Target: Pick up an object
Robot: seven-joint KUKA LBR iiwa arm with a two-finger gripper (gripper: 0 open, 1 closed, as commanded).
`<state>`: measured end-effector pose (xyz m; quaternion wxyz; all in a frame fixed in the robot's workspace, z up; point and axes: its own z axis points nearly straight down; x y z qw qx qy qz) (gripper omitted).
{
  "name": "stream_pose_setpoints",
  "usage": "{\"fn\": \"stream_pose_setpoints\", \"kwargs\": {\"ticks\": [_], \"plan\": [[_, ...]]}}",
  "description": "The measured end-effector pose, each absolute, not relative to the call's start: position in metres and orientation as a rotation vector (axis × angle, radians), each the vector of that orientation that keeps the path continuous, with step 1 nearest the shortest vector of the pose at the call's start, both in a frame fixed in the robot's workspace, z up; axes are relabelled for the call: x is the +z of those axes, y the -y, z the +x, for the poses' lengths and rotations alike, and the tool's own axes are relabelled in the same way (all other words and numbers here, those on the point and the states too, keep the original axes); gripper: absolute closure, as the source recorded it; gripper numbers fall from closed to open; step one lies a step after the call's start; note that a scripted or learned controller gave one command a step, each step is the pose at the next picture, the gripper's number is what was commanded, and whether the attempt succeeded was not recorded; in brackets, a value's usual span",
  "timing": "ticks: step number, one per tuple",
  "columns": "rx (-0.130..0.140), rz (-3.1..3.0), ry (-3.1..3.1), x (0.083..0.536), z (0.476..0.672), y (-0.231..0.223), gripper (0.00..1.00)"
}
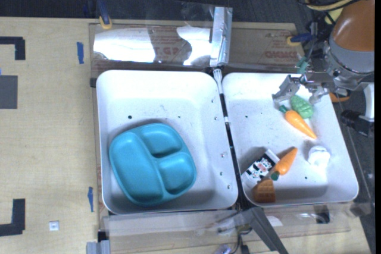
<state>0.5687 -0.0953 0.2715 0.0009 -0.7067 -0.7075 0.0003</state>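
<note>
Two white bins [221, 105]: blue tray [152, 162] left, toy carrots [299, 122] right.

I see even, bright light from overhead, with strong glare on the clear panel [156, 44] behind the bins. The white bins [161, 92] look slightly washed out, shadows are soft, and the whole frame is mildly blurry

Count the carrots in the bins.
2, both in the right bin: one carrot under the gripper near the back, another carrot near the front. None looks hidden.
</note>
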Motion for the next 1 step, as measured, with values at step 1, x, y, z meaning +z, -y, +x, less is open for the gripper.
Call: {"fn": "stream_pose_setpoints", "kwargs": {"ticks": [1], "plan": [[0.006, -2.186, 2.249, 0.1664, 0.5675, 0.1513, 0.00]]}}
